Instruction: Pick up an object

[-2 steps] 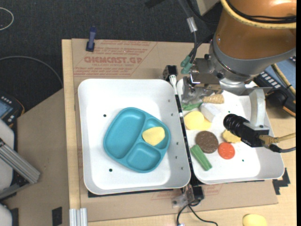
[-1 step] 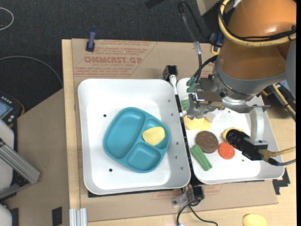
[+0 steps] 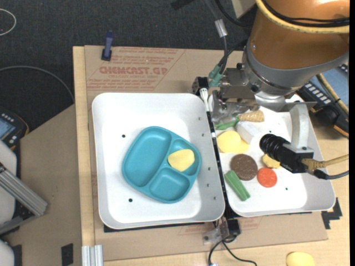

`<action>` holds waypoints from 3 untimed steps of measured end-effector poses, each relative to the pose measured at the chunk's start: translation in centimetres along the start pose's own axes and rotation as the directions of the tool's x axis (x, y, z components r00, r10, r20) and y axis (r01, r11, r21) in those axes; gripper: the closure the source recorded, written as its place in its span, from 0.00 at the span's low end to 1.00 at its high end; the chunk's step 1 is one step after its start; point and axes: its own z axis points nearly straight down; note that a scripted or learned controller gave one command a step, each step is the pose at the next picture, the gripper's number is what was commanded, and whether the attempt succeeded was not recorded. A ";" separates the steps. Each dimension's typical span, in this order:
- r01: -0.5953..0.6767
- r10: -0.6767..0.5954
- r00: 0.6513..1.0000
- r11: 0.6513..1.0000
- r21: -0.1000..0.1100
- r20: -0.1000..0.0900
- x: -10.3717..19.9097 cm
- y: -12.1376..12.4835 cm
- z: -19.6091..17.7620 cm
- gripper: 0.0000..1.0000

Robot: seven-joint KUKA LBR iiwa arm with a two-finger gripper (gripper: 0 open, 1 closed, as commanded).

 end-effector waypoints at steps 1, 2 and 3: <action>-0.007 0.007 1.000 1.000 0.013 0.003 -1.1 -0.1 4.0 1.00; 0.003 -0.003 1.000 1.000 0.003 0.000 7.3 0.0 2.6 1.00; -0.012 0.012 1.000 1.000 0.011 0.004 0.5 1.3 4.2 1.00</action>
